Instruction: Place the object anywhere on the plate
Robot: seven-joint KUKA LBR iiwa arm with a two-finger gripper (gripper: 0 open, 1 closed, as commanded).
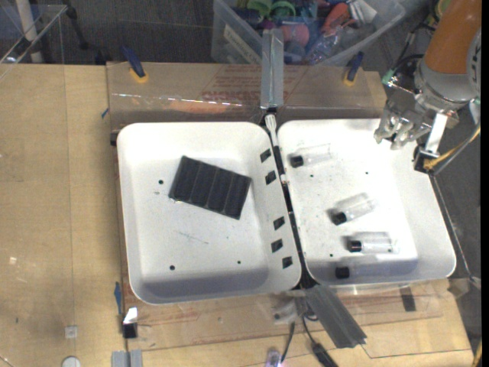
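Step in hand: judged as the approach before a pick; none of the three vials is lifted and the plate carries nothing.
Next move calls for: judged, a descent over one vial, fingers set across its narrow body, a lift, then a carry over the central divider to the plate.
Arm (452, 29): grey with an orange band, entering from the upper right, raised above the far right corner of the right bin.
Gripper (397, 132): pointing down and leftward, hovering over the bin's far right rim; nothing lies between its fingers.
Jaw state: cannot tell; the fingertips are small and blurred against the white bin.
Right bin (435, 228): shallow, white, holds the three vials.
Upper vial (309, 157): clear with a dark cap, lying on its side near the divider, well apart from the gripper.
Middle vial (351, 207): clear, dark cap, lying tilted, mid-bin.
Lower vial (368, 244): clear, dark cap, lying flat, just below the middle vial.
Left bin (137, 266): shallow, white, holds the plate.
Plate (210, 186): dark, rectangular, ribbed, lying flat at a slight angle.
Background: clear tub of coloured toys (306, 10) behind the bins.
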